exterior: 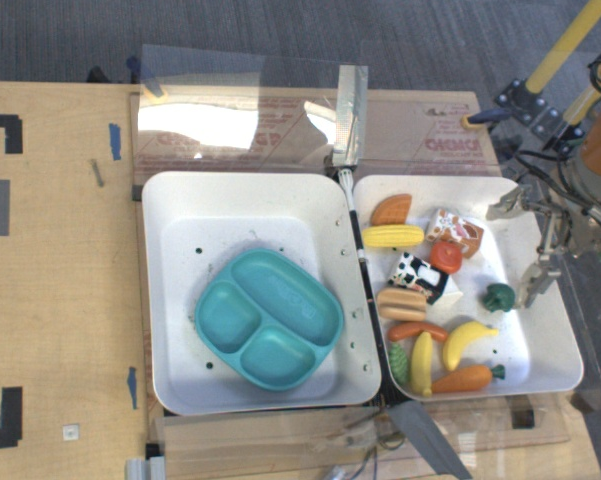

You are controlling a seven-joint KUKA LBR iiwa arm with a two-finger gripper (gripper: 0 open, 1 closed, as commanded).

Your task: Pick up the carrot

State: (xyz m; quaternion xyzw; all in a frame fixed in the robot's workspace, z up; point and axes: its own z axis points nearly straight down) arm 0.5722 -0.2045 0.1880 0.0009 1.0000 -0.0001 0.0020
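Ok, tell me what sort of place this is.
Probably a robot-manipulation test bench in a lab: two white bins sit taped to a plywood bench, toy food such as the carrot fills one, and the gripper hangs above it.

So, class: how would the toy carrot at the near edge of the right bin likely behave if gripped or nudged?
The carrot looks like smooth moulded plastic, so it is probably stiff, light and somewhat slippery. Its rounded, tapered body may roll or swivel when pushed. It lies close against the banana, which could shift with it.
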